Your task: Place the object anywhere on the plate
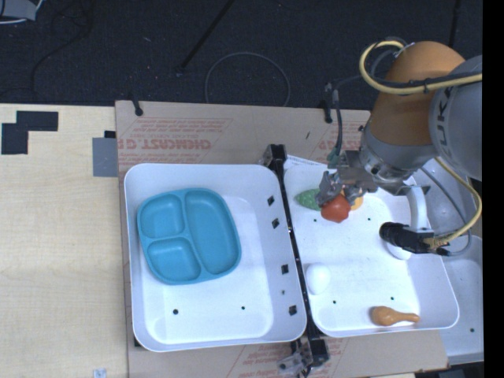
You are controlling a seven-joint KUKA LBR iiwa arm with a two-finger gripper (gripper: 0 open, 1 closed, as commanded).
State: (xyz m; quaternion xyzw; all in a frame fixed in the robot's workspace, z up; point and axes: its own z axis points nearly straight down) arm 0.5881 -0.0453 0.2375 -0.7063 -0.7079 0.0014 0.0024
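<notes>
Counter (55,235) is topped by cardboard and two bins: blue plate (189,235) left, fingers (332,195) gripping red object (336,209) right.

I see even overhead light, the white bins (205,321) slightly washed out, shadows soft, the whole picture mildly blurred.
</notes>
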